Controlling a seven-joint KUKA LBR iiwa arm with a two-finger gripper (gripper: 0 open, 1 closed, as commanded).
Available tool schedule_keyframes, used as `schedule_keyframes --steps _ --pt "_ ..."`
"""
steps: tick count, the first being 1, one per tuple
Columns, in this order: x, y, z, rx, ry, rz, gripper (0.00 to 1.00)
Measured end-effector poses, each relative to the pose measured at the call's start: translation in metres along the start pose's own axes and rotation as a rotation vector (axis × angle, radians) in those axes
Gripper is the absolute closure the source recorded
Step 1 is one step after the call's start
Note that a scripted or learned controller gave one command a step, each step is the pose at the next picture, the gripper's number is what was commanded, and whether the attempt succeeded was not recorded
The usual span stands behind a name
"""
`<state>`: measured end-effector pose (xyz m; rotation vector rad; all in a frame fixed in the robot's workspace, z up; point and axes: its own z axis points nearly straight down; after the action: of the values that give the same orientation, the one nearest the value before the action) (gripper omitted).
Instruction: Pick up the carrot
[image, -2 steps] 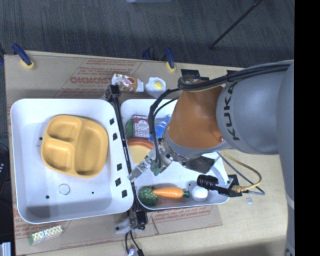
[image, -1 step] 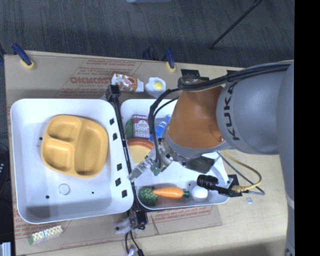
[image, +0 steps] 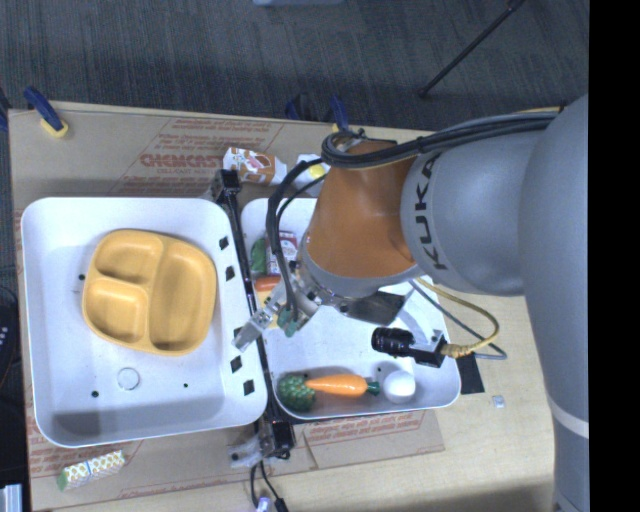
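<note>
While the arm is hanging over the right bin | carrot is lying at lower centre beside a white egg | looking light, rigid, smooth plastic; mid-body grasp advised | gripper state: cannot tell

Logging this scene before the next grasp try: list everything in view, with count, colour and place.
carrot: 1, orange with green top, near edge of right bin
white egg-like item: 1, white, beside the carrot's tip
divided plate: 1, yellow, left bin
left bin: 1, white, bench left
right bin: 1, white, under the arm
small packet: 1, orange and white, bench behind the bins
arm: 1, grey with orange band, over right bin
gripper: 1, at right bin's left side
</note>
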<state>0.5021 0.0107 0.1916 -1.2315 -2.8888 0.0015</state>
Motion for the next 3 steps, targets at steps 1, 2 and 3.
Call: schedule_keyframes --steps 1,2,3 --pt "0.036 -0.002 0.0 0.002 0.002 -0.393 0.0" --pt "-0.037 0.006 0.0 0.0 -0.002 -0.41 0.0" --pt "0.002 -0.002 0.0 0.001 0.002 -0.598 0.0"
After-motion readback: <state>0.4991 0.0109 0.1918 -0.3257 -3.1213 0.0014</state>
